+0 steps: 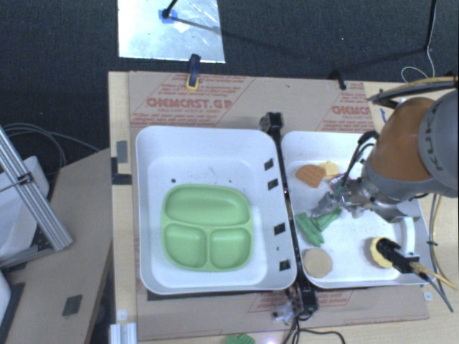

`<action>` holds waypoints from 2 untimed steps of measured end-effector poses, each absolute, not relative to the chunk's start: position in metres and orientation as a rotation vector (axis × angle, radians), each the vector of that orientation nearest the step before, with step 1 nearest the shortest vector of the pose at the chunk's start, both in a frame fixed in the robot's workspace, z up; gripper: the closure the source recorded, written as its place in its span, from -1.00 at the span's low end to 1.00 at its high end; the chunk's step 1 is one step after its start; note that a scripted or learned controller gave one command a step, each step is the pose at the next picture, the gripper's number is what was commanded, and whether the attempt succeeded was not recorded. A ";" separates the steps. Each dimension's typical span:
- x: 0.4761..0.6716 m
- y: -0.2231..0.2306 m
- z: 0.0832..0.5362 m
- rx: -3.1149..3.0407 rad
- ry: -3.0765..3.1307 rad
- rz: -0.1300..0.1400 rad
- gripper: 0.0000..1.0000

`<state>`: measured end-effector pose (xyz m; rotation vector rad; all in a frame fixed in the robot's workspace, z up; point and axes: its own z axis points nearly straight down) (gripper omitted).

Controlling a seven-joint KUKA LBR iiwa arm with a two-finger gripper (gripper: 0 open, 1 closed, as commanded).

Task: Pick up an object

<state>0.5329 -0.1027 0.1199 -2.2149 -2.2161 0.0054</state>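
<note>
On the bench, the left bin (150, 156) holds a green tray (208, 226); claw (331, 205) state unclear.

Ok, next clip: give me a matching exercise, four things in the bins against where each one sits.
Things:
1. green tray
2. green item
3. tan disc
4. orange piece

Places:
A. right bin, near-left corner
B. left bin
C. right bin, far side
D. right bin, just beside the gripper

Pairs: 1-B, 2-D, 3-A, 4-C
</note>
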 end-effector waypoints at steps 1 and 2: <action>0.513 -0.085 0.086 -2.227 -2.224 -0.010 -1.00; 0.583 -0.093 0.088 -2.221 -2.233 -0.011 -1.00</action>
